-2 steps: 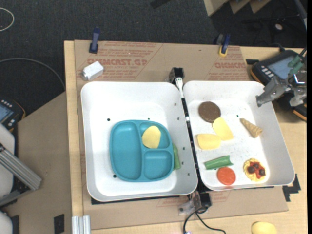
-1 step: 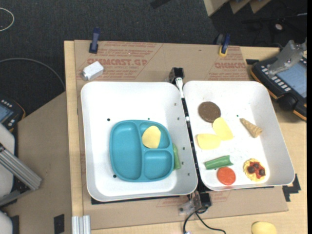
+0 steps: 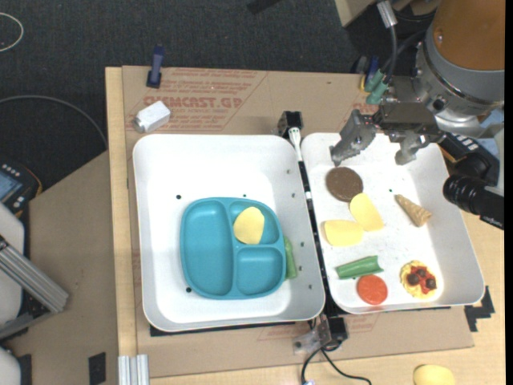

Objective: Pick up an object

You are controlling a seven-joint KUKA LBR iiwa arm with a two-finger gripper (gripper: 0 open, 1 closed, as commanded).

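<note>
My claw (image 3: 377,143) hangs over the far end of the right bin (image 3: 457,239), fingers spread wide apart, with nothing between them. One finger (image 3: 350,144) points down toward the bin's far left corner; the other (image 3: 407,149) sits nearer the middle of the far rim.

Right bin contents:
- A brown round disc (image 3: 344,184) lies just below my left-hand finger, near the bin's left wall.
- Two yellow pieces lie at mid-bin: one tilted piece (image 3: 366,212) touching a flatter piece (image 3: 343,233) beside the left wall.
- A tan cone (image 3: 413,209) lies on its side toward the right of the bin, apart from the yellow pieces.
- A green stick (image 3: 357,266) lies near the front, just above a red round slice (image 3: 372,289).
- A small round pizza piece (image 3: 418,277) sits at the front right corner.

Left bin (image 3: 160,183) contents:
- A teal divided tray (image 3: 210,251) rests in the front half of the bin.
- A yellow oval piece (image 3: 249,225) lies in the tray's far right compartment.
- A green strip (image 3: 289,259) rests against the tray's right edge.

Both bins sit side by side on the brown surface (image 3: 208,95).
</note>
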